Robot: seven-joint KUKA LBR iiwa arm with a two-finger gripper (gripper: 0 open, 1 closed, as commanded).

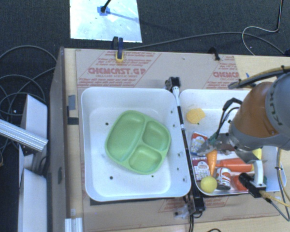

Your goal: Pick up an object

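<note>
Orange and tapered, the toy carrot [211, 161] lies in the right bin [210, 96], just below the gripper [214, 144], which hangs over the clutter there. It looks like light moulded plastic, stiff and smooth, so it may slip or roll; a hold across its thicker upper end, with the fingers square to its length, seems the safest choice. Whether the fingers are spread or pressed together cannot be told, as the wrist hides them, and nothing is seen gripped.

Around the carrot the room is tight. A flat printed packet [199, 144] lies just to its left, a long orange-red piece [237, 165] just to its right, a yellow ball [209, 183] below it and a small bottle [224, 178] beside that. A yellow lump [195, 115] sits apart near the bin's upper wall.

The left bin [99, 178] holds a green divided tray [137, 141]. Both bins rest on a tabletop [150, 64] covered with printed board, and their white floors look smooth and hard.
</note>
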